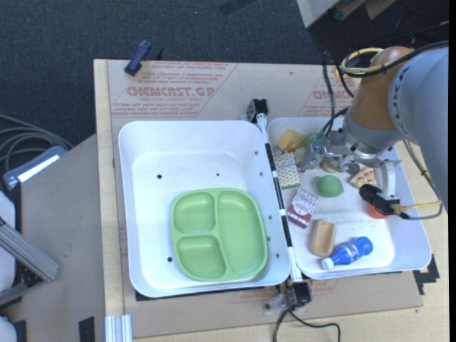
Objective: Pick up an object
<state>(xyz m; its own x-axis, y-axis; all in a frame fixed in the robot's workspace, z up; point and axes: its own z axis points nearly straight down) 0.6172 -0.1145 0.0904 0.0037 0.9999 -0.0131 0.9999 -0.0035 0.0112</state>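
My gripper [329,155] hangs low over the back of the right bin [410,251], under the orange wrist band. Just in front of it lies a green ball [329,186]. To its left are a yellow block [290,140] and a small dark green piece [314,139]. A tan cracker [363,174] lies at its right, and a brownish object [330,166] sits partly hidden beneath it. A checkered packet [286,170], a red and white packet [303,206], a tan cylinder [323,236] and a blue bottle [347,253] lie nearer the front.
The left bin [142,148] holds a green divided plate [218,233]. A black divider rail [274,184] runs between the bins. A blue clip [137,57] lies on the cardboard at the back left.
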